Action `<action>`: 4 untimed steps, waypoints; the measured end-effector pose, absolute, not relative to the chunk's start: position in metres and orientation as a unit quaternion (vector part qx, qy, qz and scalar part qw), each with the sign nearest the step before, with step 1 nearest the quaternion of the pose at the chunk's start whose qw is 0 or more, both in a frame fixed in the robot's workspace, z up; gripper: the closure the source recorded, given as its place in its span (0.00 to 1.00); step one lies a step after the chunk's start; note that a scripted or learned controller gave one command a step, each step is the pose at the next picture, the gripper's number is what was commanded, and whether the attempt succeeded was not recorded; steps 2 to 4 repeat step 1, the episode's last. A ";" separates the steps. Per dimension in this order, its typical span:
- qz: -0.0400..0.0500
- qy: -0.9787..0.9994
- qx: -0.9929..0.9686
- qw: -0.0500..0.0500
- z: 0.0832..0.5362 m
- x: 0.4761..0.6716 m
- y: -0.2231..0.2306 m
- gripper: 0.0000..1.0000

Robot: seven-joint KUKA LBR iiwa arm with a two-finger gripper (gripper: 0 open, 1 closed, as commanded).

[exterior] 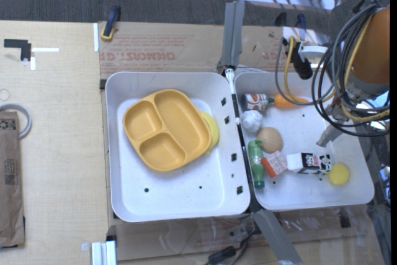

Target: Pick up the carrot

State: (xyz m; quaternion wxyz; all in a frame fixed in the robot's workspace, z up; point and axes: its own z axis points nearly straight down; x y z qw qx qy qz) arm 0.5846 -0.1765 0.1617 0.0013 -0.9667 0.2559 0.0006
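Pale wooden desk (49, 133) carries two shallow white bins side by side, with dark carpet beyond its far edge and a flattened brown cardboard sheet (161, 49) behind the bins. Left white bin (173, 195) holds a yellow three-compartment plastic plate (166, 129) tilted toward the far left corner, with a yellow round object (213, 129) partly tucked under its right edge. Right white bin (310, 192) holds the small orange carrot (288, 101), lying near the far wall just right of a small white-and-red bottle (256, 100). Nearer the camera sit a crumpled silver ball (251, 121), a tan round item (270, 139), a green bottle (255, 164) along the left wall, a red-and-white packet (275, 164), a black-and-white carton (310, 162) and a yellow ball (339, 174). Grey arm with an orange band (372, 53) stands over the bin's right side, wrapped in black and yellow cables; its jaws (327, 135) point down toward the bin floor, well apart from the carrot, and whether they are spread or closed I cannot tell
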 end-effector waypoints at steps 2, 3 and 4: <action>0.000 0.209 -0.978 0.001 0.148 0.660 -0.192 0.00; 0.000 0.209 -0.978 0.001 0.148 0.660 -0.192 0.00; 0.000 0.209 -0.978 0.001 0.148 0.660 -0.192 0.00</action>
